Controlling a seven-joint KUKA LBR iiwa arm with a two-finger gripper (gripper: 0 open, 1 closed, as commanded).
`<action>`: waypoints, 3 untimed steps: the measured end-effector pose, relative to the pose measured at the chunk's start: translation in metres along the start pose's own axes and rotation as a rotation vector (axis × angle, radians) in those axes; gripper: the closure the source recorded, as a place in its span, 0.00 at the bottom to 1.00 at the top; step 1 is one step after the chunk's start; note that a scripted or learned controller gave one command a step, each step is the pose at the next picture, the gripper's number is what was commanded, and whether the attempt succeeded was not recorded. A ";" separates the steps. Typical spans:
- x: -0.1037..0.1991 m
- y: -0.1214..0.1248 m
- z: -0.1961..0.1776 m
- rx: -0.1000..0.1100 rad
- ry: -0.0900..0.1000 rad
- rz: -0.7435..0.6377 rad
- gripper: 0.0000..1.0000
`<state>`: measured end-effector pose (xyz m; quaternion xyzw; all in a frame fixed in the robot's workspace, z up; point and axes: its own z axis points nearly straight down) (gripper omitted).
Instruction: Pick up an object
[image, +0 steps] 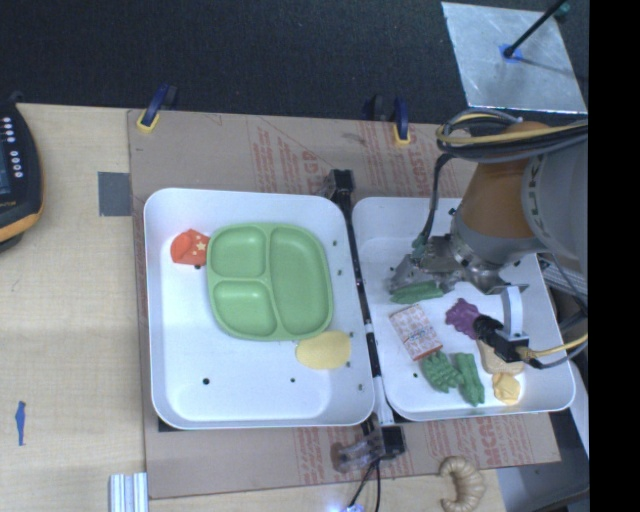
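A smooth green pod (415, 292), long and slim, lies in the right bin (560, 400) with its long axis nearly level, tilted slightly up to the right. My end effector (432, 268) sits directly over it, touching or nearly so; I cannot tell its state. Nearby lie a printed card (415, 332), a purple lump (463, 316) and knobbly green pieces (452, 374).
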<state>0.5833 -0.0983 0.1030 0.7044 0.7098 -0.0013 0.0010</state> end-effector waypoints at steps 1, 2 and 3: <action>0.061 0.031 -0.095 -0.009 0.005 -0.003 1.00; 0.131 0.005 -0.128 0.000 0.006 -0.003 1.00; 0.146 -0.018 -0.109 0.008 0.002 0.000 1.00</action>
